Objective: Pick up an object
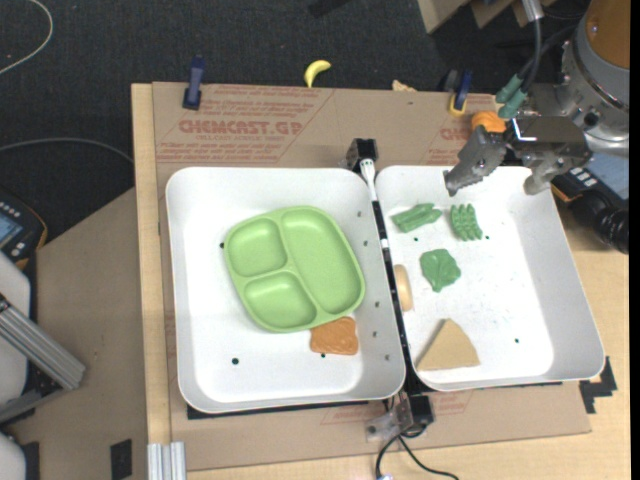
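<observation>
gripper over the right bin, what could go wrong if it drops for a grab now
1. The gripper hangs over the right bin's far edge, not above any item, so a straight drop would likely close on nothing.
2. The three green pieces lie close together; a grab at one may nudge the others.
3. The flat tan wedge offers little to pinch.

Two shallow white plastic bins, left (200, 268) and right (560, 298), lie on a tan cardboard sheet (250, 118) printed with faded red lettering. The light green three-compartment plate (293, 266) has an orange, mottled food piece (335, 338) at its edge. Three darker green toy food pieces (415, 217) (465, 222) (439, 269) lie beside a tan triangular wedge (449, 348) and a pale beige oval piece (402, 287). The dull grey metal gripper (508, 176) shows teal and orange fittings. Blue clamps (193, 83) and a yellow curved object (317, 71) mark the sheet's far edge.
</observation>
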Robot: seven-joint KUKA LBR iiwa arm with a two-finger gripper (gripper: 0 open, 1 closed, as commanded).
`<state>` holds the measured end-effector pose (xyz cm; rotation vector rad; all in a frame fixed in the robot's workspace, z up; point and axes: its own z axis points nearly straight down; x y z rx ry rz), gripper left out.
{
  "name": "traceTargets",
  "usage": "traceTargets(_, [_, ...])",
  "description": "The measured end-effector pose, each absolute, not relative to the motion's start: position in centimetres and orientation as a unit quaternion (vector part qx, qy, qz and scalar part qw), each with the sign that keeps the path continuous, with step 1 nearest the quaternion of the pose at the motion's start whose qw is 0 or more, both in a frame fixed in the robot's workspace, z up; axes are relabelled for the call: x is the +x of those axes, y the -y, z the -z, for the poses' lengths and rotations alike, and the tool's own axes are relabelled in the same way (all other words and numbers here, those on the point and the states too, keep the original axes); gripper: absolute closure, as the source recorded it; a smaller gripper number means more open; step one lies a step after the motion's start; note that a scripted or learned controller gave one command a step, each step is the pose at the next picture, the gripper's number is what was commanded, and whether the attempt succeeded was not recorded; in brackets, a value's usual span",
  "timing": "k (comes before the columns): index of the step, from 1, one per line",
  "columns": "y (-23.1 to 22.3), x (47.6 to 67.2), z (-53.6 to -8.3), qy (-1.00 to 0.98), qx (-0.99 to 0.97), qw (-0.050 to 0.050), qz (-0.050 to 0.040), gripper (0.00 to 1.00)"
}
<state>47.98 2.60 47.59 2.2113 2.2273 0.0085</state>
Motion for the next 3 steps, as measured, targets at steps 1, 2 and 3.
traceTargets(1, [-2.3, 48.0, -48.6, -0.708, 0.706, 0.003, -0.0024, 1.00])
traceTargets(2, [-2.5, 48.9, -44.0, -0.707, 0.707, -0.002, 0.0024, 1.00])
traceTargets(3, [-2.4, 47.9, -39.6, -0.707, 0.708, -0.002, 0.0022, 1.00])
